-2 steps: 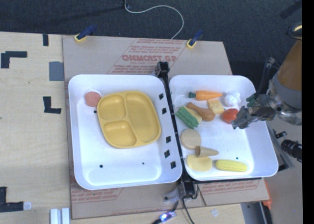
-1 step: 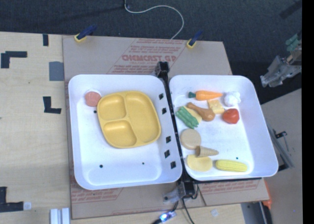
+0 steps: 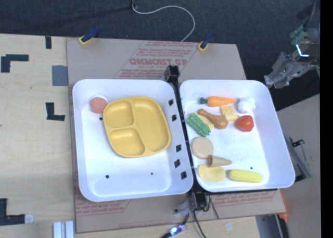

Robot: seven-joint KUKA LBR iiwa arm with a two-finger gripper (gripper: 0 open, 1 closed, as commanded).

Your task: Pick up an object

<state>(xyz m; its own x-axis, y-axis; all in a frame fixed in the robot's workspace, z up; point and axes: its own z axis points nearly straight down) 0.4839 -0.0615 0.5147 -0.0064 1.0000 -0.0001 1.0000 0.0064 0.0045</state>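
Toy food fills the right bin [image 3: 270,127], well apart from the pincer [image 3: 278,75], which hangs outside that bin's far right corner, above the dark floor beyond the surface; whether it is wide or narrow I cannot tell, and nothing shows in its grip. Nearest to it in the bin lie a white piece [image 3: 245,104] and a red tomato [image 3: 244,123] at the far right side. Beside them sit a yellow cheese cube [image 3: 229,112] and an orange carrot [image 3: 220,101] along the far wall. A brown drumstick [image 3: 213,119] slants just left of the cube, next to a green vegetable [image 3: 197,124] near the divide between the bins. Toward the near wall lie a pale round bun [image 3: 201,146], a tan cone-like piece [image 3: 218,161], a yellow slice [image 3: 212,173] and a corn cob [image 3: 244,176].

In the left bin [image 3: 83,148] a yellow sectioned plate [image 3: 137,126] rests at a tilt, with a pink round piece [image 3: 98,104] just beside its far left corner.

Nothing stands between the pincer and the right bin's rim. The arm [image 3: 307,39] comes in from the upper right, slanting down and left to the pincer.
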